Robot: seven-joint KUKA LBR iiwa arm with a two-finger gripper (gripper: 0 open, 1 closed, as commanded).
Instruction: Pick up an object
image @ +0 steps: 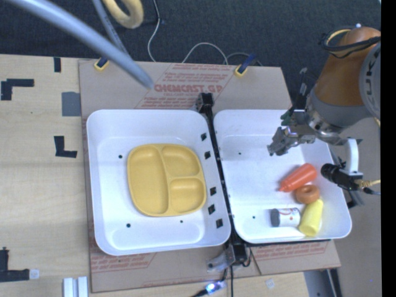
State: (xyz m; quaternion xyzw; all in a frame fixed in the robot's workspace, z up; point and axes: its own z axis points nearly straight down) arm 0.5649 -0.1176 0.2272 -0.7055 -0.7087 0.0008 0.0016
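Note:
My gripper (279, 145) hangs over the upper middle of the right bin (247, 166), with nothing visible between its dark fingers. Below and to its right lies an orange carrot-shaped piece (298, 177). A brown doughnut (307, 194) rests just under the carrot. A yellow bottle-shaped object (311, 218) lies near the bin's lower right corner. A small white tube with a dark cap (284, 216) lies beside it on the left. All of these sit apart from the gripper.
The left bin (105, 166) holds a yellow divided plate (166, 179). A black divider (211, 159) runs between the two bins. A grey pole (74, 26) crosses the upper left. The bins stand on a cardboard sheet (185, 82).

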